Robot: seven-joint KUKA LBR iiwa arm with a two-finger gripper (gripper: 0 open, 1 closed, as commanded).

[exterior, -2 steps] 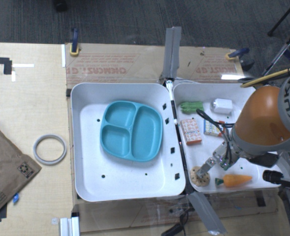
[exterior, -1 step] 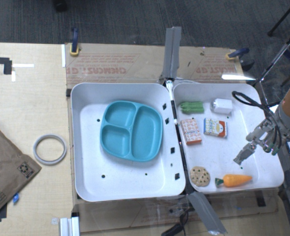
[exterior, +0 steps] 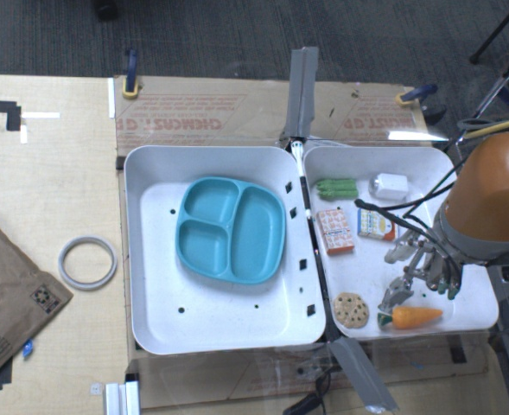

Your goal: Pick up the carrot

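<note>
Low in the right bin, the claw hangs at the end of the grey arm, its metal fingers pointing down and toward the front-left, their tips just above the left end of the carrot; the fingers look slightly parted and nothing sits between them, so the claw is released and grasps nothing; the carrot lies flat on the bin floor near the front wall, its long axis running left to right, a green stub at the left end under the fingertips and the orange body stretching right; just left of it rests a round speckled cookie; farther back lie a red and white packet and a smaller blue and white carton, their print too small to read; behind those, a green vegetable and a small white block; black cables trail from the arm across the bin; the left bin holds a teal three-part tray; behind both bins a cardboard sheet carries red lettering seen upside down, not clearly legible; on the table to the left lie a ring of tape and a brown cardboard box printed with "BOX".
</note>
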